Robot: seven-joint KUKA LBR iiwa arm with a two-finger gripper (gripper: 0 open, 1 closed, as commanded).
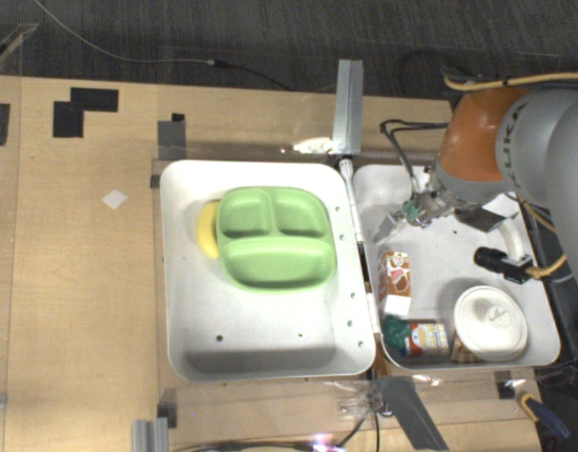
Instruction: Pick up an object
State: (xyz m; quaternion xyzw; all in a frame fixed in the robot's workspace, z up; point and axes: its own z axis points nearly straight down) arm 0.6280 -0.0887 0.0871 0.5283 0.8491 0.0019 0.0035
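My gripper (413, 211) hangs low over the far part of the right bin (543, 347), close to the divider between the bins. Just in front of it a red and white snack packet (396, 276) lies flat on the bin floor, apart from the gripper. Further forward a green and red can (416, 337) lies on its side at the bin's near edge. Beside the can, in the near right corner, stands a white round bowl (490, 320). I see nothing held in the gripper.
The left bin (251, 347) holds a green divided plate (274, 235) with a yellow object (206, 231) peeking out at its left side. A metal post (348, 106) stands behind the divider. The arm's orange band (473, 139) is above the right bin's far edge.
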